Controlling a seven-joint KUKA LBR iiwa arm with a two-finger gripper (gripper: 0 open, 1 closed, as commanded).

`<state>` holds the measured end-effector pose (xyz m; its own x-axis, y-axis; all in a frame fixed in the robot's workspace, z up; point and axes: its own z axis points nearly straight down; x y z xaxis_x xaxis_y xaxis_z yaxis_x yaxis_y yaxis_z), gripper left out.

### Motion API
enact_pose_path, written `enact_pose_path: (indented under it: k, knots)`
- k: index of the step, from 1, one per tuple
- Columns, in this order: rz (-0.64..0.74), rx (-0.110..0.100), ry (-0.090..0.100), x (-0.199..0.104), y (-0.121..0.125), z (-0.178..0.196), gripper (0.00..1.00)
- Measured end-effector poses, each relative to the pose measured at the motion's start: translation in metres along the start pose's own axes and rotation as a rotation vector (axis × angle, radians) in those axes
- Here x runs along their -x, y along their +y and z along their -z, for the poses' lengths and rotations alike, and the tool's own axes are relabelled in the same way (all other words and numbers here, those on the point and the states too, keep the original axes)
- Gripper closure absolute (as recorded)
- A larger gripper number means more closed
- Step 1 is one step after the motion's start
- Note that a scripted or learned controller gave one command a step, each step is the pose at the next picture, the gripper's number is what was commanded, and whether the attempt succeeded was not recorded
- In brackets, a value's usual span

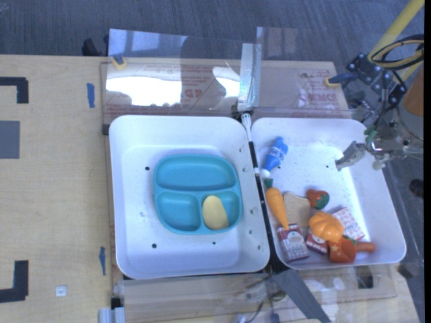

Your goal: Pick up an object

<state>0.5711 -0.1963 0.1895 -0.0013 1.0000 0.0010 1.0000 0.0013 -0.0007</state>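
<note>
The gripper (351,156) is seen over the upper right part of the right bin (394,210), holding nothing; whether it is spread cannot be told. Toy food is heaped in that bin's lower half: a carrot (276,206), a bottle (274,153), an orange pepper (326,226).

Robotics lab: taped wooden bench (47,180), white bins (128,200).

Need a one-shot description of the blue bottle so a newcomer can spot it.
Look in the right bin, the one crowded with toy food. Near its upper left, by the wall shared with the left bin, lies the blue bottle, just above the carrot. It is the sole blue item there; its neighbours are orange, red or tan.
</note>
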Motion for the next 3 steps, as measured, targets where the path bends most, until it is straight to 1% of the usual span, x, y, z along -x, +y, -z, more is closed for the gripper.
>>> enact_pose_path:
  k: [1, 2, 3]
  knots:
    - [0.046, -0.008, 0.003, -0.095, -0.039, -0.082, 0.00]
    - [0.150, 0.024, -0.005, -0.092, -0.079, -0.097, 0.00]
    - [0.151, 0.025, -0.002, -0.093, -0.078, -0.087, 1.00]
